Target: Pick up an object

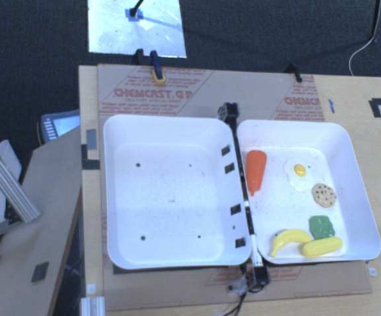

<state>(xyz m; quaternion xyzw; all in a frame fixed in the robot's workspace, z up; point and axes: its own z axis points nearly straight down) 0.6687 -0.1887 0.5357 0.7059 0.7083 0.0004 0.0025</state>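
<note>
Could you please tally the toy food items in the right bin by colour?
Orange: 1, the orange plastic carrot
White: 1, the white fried egg with yellow yolk
Tan: 1, the tan round cookie
Green: 1, the green leafy piece
Yellow: 2, the yellow curved banana and the yellow oblong piece
Total: 6

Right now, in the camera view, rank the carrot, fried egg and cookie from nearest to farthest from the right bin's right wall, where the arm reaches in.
1. The cookie, closest to the right wall.
2. The fried egg, around mid-bin.
3. The carrot, against the bin's left side.
</note>
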